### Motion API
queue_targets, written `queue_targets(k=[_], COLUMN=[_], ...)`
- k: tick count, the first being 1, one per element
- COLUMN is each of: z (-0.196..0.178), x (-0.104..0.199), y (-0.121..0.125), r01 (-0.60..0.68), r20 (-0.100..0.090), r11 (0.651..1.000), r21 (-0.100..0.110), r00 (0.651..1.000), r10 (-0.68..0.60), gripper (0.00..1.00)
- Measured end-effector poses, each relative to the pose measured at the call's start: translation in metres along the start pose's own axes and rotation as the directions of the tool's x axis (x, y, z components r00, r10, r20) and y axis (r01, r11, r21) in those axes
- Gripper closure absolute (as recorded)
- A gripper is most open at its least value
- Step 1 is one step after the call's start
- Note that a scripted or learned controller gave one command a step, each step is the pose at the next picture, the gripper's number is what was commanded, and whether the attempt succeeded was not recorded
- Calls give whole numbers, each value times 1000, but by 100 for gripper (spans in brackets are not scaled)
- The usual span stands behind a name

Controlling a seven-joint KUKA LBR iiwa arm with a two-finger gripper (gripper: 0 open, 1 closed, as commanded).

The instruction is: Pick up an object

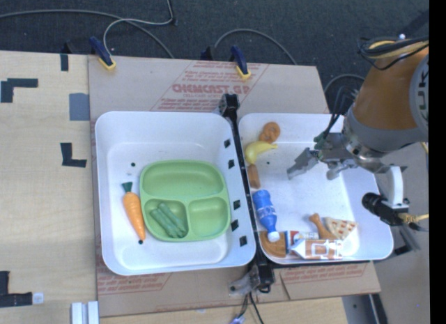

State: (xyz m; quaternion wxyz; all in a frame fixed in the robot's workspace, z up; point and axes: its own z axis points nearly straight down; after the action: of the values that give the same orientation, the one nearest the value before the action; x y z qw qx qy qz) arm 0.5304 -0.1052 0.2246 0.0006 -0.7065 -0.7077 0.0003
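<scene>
The arm (390, 99) reaches over the right bin (362, 197), its fingers (301, 164) spread apart with nothing between them. The left bin (111, 176) holds a green tray (202, 180) and a carrot (134, 214). Near the fingers lie a blue bottle (264, 211) and a banana (258, 150).

The arm (390, 99) reached in from the right, its orange band above the grey wrist, which sloped down and to the left. The tool (317, 167) hung at the wrist's lower end with its two dark fingers (301, 164) spread apart, one pointing left and the other lower right, and nothing sat between them
</scene>
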Motion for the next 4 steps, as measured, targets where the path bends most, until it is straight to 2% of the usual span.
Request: queue_targets(k=[1, 2, 3, 4], z=[30, 132, 139, 129], x=[38, 8, 9, 9], y=[73, 130, 138, 139], r01=[1, -1, 1, 2], r20=[0, 1, 2, 3], r11=[1000, 1000, 1000, 1000], r21=[1, 2, -1, -2], r00=[1000, 1000, 1000, 1000], r10=[-1, 1, -1, -2], gripper=[0, 0, 0, 100])
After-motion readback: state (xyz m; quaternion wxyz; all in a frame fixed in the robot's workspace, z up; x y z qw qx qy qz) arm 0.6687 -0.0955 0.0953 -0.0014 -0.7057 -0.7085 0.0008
